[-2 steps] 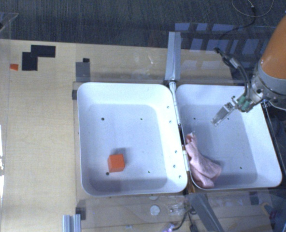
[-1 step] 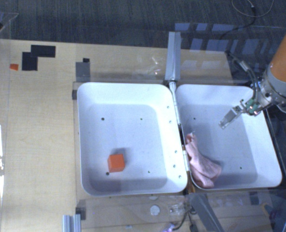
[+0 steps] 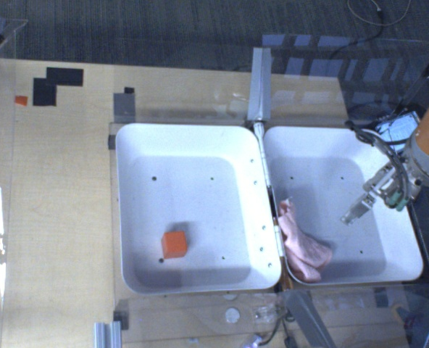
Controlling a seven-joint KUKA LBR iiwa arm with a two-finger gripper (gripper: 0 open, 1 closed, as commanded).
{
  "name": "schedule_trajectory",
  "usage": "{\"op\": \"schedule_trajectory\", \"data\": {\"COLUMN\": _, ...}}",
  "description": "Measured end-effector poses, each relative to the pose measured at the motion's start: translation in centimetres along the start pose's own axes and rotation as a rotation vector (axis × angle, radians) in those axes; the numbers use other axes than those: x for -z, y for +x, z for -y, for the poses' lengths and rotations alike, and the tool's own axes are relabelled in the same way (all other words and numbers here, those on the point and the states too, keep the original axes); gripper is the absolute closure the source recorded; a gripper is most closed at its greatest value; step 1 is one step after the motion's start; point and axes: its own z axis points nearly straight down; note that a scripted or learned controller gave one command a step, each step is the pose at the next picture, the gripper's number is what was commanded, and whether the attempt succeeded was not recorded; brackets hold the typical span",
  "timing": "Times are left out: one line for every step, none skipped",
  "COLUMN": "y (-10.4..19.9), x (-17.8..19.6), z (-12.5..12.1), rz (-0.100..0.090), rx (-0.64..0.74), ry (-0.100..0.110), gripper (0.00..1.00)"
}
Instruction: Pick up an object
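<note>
We see a pale wooden desk (image 3: 55, 216) beneath the camera, with dark carpet beyond its far edge and a few black patches and a small orange marker (image 3: 21, 101) near its far left corner. Two shallow white bins sit side by side on it, meeting along a central divider rail (image 3: 260, 93).

Taking that rail as our landmark: the left bin (image 3: 135, 151) lies to its left, and in it an orange cube (image 3: 175, 244) rests on the floor toward the near side, well apart from the rail. The right bin (image 3: 410, 267) lies to the rail's right. A crumpled pink cloth (image 3: 301, 246) lies in that bin just beside the rail, at the near left corner, touching the bin wall.

The arm comes in from the side away from the rail, and its end effector (image 3: 353, 214) hangs over the right bin's floor, near the cloth but apart from it. Its fingers (image 3: 358, 210) hold nothing; we cannot tell whether they are spread or pressed together.
</note>
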Motion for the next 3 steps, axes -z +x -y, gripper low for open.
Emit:
{"op": "schedule_trajectory", "data": {"y": -3.0, "x": 2.5, "z": -1.3, "rz": 0.003, "rx": -0.012, "ry": -0.002, "gripper": 0.0}}
{"op": "schedule_trajectory", "data": {"y": -3.3, "x": 3.7, "z": 0.7, "rz": 0.007, "rx": 0.34, "ry": -0.002, "gripper": 0.0}}
{"op": "schedule_trajectory", "data": {"y": -3.3, "x": 3.7, "z": 0.7, "rz": 0.006, "rx": 0.34, "ry": -0.002, "gripper": 0.0}}
